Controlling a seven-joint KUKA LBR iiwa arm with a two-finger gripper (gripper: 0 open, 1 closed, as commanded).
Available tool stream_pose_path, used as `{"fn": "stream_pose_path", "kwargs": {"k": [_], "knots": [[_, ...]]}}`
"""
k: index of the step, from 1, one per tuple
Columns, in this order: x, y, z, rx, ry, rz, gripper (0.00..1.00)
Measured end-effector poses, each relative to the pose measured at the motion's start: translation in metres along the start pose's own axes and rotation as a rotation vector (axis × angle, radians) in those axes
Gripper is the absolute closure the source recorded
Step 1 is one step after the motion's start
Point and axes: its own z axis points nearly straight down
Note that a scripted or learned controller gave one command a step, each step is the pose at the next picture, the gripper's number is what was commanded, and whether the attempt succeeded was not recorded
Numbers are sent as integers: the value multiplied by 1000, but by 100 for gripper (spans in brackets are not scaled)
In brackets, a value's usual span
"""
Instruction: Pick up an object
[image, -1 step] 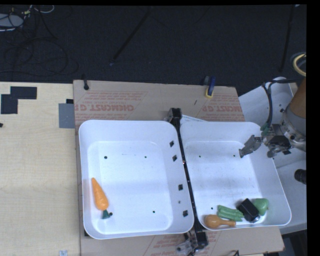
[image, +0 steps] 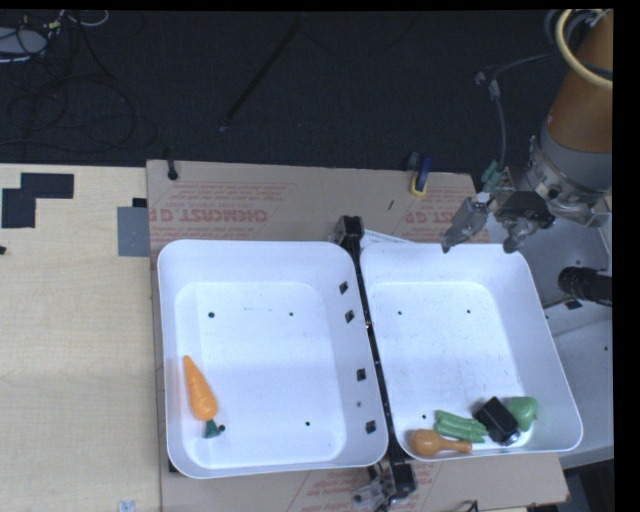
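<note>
An orange toy carrot (image: 199, 390) with a green stem lies at the front left of the left bin (image: 255, 262). In the right bin (image: 450, 290), at the front right corner, sit a tan pear-shaped toy (image: 436, 443), a green pod-like toy (image: 461, 427), a black block (image: 497, 420) and a green rounded piece (image: 521, 409), all bunched together. My gripper (image: 484, 230) hangs above the back right rim of the right bin, open, with nothing between its fingers. It is far from all the objects.
Both bins rest on a cardboard sheet (image: 300, 200) atop the light wood bench (image: 70, 330). A black divider (image: 362, 340) with clips runs between the bins. A yellow and blue clamp (image: 420, 178) sits at the cardboard's back edge. Cables lie on the dark floor behind.
</note>
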Motion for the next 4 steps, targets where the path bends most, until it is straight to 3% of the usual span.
{"fn": "stream_pose_path", "kwargs": {"k": [1,2,3,4], "knots": [[-6,-3,-1,17,-2,9,100],[-37,47,123,21,-2,14,100],[-11,66,63,9,-2,10,100],[18,66,41,12,-2,10,100]]}}
